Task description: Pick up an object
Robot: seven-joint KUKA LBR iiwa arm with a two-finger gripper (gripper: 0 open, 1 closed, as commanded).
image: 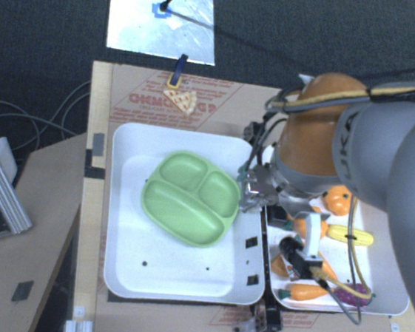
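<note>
Hand [252, 190] hangs at the right edge of the left bin [129, 264], beside a green divided plate [189, 197]; whether it is clenched or released cannot be told. This looks like the approach step: next it must lower onto the plate's rim and close.

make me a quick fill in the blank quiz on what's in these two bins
1. The pale green plastic divided plate lies in the view's ___ shallow white bin.
2. That plate has ___ compartments.
3. The yellow oblong toy lies in the other white bin, on the view's ___ side.
4. The grey robot arm has a band of ___ colour above its wrist.

Missing words: left; three; right; orange
</note>
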